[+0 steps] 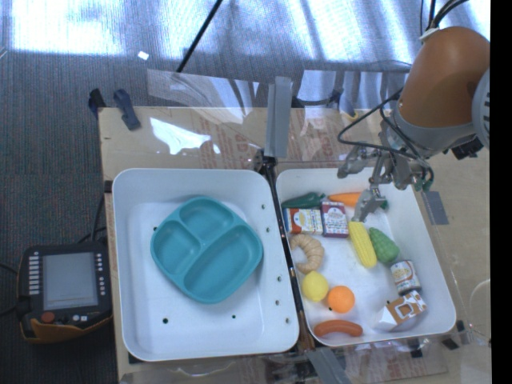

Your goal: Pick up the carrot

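1. Far to the left, off the bench, a grey control pad [66, 288] with a screen lies on the floor.
2. The left white bin [128, 214] holds a teal plate [206, 249] with three parts, set at a slant.
3. The right white bin [436, 270] is full of toy food.
4. At the left side of that bin I see a curled croissant [309, 252], with a yellow lemon [315, 286] just near of it.
5. An orange [341, 298] sits beside the lemon, and a red sausage [338, 328] lies near the close rim.
6. Two small food boxes [318, 219] stand side by side toward the far end.
7. Just past the boxes lies the carrot [344, 199], orange, with its green top [302, 201] pointing left. It rests on the bin floor.
8. A yellow corn cob [362, 243] and a green bumpy veggie [385, 246] lie in the middle.
9. A small can [405, 276] and a little carton [406, 306] sit at the right near corner.
10. My pincer [370, 204] hangs just right of the carrot's thick end. It has hold of nothing. I cannot tell how wide it is open.
11. My orange arm band [444, 78] is at the far right.
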{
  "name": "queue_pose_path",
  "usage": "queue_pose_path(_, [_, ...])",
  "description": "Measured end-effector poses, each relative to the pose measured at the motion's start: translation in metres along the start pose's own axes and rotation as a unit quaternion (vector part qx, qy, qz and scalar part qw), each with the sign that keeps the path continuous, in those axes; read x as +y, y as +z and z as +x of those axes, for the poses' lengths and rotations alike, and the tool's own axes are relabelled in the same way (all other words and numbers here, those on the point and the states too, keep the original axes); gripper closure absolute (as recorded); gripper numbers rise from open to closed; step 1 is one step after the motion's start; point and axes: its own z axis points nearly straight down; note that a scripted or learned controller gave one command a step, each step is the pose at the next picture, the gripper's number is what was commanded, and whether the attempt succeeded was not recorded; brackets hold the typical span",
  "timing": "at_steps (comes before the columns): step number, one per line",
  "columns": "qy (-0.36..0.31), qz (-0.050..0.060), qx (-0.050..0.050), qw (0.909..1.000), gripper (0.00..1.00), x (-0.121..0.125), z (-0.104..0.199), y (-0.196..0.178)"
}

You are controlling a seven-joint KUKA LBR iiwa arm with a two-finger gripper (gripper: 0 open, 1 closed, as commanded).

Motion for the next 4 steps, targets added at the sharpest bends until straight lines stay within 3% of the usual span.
queue_pose_path(1, [-0.006, 0.0, 0.0, 1.0, 0.0, -0.056, -0.008, 0.124])
queue_pose_path(2, [-0.007, 0.001, -0.004, 1.0, 1.0, -0.054, -0.01, 0.111])
queue_pose_path(3, [-0.008, 0.0, -0.004, 1.0, 0.0, -0.054, -0.01, 0.111])
queue_pose_path(4, [0.115, -0.002, 0.005, 0.9933, 0.0, -0.064, -0.009, 0.137])
